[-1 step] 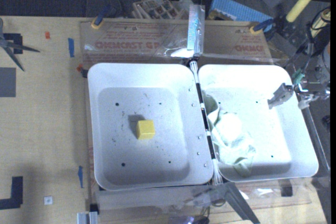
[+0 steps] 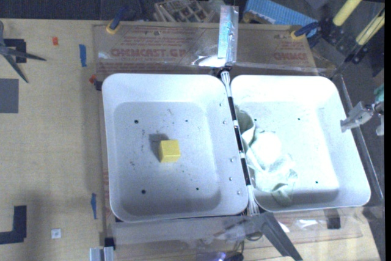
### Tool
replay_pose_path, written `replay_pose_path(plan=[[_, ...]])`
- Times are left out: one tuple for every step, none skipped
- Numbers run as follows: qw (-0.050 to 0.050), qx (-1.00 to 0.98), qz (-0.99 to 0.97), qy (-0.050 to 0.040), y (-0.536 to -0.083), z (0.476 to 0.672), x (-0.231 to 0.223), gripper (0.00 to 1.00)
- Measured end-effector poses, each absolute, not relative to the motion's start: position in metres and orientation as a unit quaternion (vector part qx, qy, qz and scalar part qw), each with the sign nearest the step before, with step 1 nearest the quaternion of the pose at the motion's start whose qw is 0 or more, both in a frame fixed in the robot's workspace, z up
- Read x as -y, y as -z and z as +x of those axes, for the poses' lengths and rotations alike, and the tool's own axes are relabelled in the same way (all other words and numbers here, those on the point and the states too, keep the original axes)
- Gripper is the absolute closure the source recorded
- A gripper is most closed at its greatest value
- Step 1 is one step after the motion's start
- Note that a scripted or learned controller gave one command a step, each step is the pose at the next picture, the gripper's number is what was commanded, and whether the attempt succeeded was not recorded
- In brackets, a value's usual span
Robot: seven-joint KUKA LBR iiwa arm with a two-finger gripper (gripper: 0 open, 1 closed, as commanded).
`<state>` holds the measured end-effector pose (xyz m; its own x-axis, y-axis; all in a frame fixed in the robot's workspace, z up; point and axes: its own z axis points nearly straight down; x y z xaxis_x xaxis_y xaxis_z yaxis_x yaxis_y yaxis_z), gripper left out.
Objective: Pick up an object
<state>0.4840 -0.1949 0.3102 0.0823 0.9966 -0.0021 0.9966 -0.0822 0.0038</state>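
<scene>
Two pick candidates. Nearest: pale crumpled cloth [image 2: 269, 159] bunched against the right bin [image 2: 342, 131] left wall, awkward for fingers. Yellow block [image 2: 170, 150] sits mid-floor in left bin [image 2: 122, 101], open all round, easier target. Gripper [image 2: 360, 114] at right bin's far-right rim; jaw state can't tell.

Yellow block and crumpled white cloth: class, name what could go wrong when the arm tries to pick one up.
1. The yellow block is small and lies alone on the left bin's floor; a slightly off grasp may nudge it aside.
2. The white cloth is bunched against the right bin's inner wall, so fingers might strike the wall or pinch only a fold.
</scene>
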Motion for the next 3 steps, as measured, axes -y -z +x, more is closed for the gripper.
replay_pose_path(plan=[[0.002, -0.62, 0.785, -0.0002, -0.309, 0.48, 0.219, 0.0], [0.002, -0.62, 0.785, -0.0003, -0.31, 0.48, 0.219, 0.0], [0.0, -0.634, 0.773, 0.0002, -0.172, 0.506, 0.148, 0.0]])
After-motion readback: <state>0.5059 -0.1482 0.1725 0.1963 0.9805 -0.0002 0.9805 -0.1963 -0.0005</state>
